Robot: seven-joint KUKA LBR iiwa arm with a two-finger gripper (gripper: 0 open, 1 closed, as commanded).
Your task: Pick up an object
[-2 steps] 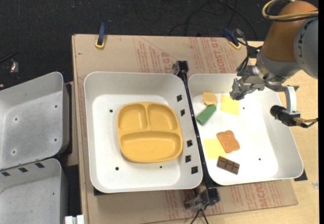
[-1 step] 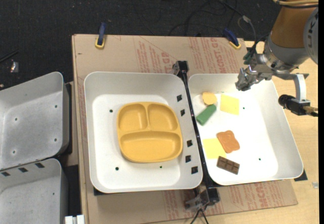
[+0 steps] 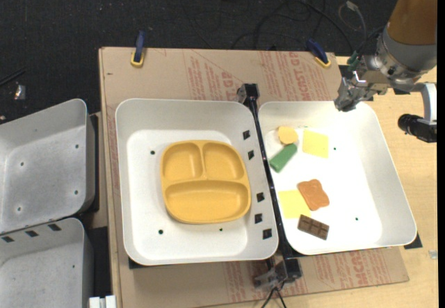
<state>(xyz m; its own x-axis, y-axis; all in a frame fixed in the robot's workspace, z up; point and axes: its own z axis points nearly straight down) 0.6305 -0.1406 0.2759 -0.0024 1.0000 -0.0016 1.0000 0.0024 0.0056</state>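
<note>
At the far left lie two grey perforated trays (image 3: pixel 42 154) off the bench. The left bin (image 3: pixel 139 126) holds a yellow divided plate (image 3: pixel 206 181), three compartments, sitting flat near its middle. The right bin (image 3: pixel 389 181) holds the loose pieces: a small orange round piece (image 3: pixel 287 135) touching a green block (image 3: pixel 283 158), a pale yellow square (image 3: pixel 316 144) just beside them, and nearer, a second yellow square (image 3: pixel 292 204) partly under an orange toast-like slab (image 3: pixel 313 195), with a brown chocolate bar (image 3: pixel 313 228) nearest. Nothing covers them. The cardboard (image 3: pixel 208 67) beneath carries reversed red lettering, unreadable. The gripper (image 3: pixel 347 103) hangs at the right bin's far rim, apart from every piece; whether its grip is wide or narrow I cannot tell.
</note>
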